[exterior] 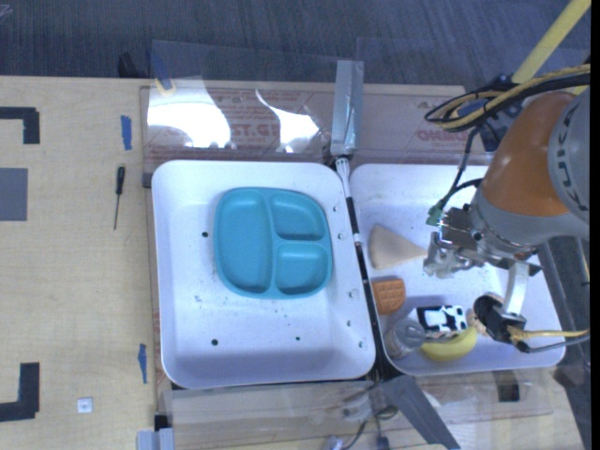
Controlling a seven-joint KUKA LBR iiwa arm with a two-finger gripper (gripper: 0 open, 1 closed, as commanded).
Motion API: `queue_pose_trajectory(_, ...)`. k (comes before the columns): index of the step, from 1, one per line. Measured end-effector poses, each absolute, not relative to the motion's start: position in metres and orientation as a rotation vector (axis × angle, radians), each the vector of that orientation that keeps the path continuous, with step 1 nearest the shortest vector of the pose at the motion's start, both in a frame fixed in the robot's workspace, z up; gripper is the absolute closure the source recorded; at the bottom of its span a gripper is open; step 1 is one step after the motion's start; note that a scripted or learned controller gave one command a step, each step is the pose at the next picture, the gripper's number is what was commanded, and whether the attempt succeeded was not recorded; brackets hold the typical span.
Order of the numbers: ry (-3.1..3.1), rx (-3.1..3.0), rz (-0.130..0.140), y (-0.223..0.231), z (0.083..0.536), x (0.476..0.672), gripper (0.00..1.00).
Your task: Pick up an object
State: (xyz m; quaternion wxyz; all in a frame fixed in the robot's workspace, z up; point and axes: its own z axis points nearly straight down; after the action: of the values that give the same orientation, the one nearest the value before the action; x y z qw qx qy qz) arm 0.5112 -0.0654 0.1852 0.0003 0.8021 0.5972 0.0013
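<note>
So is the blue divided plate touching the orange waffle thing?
Apart. The camera view shows the blue divided plate lying in the left bin and the orange waffle piece in the right bin, with both bin rims between them.

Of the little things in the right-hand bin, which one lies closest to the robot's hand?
The pale tan wedge, just left of the hand. The orange waffle and yellow banana lie farther down the bin.

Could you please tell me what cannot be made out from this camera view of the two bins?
- Gripper: the jaws' state, blurred against the wrist hardware.
- Right bin: its far right side, covered by the arm.
- Yellow object: partly covered by a black-and-white item; its identity is unclear.
</note>
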Motion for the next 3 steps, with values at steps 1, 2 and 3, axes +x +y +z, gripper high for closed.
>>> queue_pose_trajectory(1,1.713,2.63,0.006,-0.125,0.088,0.509,1.0)
queue_pose_trajectory(2,1.393,2.81,0.012,-0.096,0.088,0.493,1.0)
queue_pose_trajectory(3,0.931,2.999,0.011,-0.138,0.088,0.486,1.0)
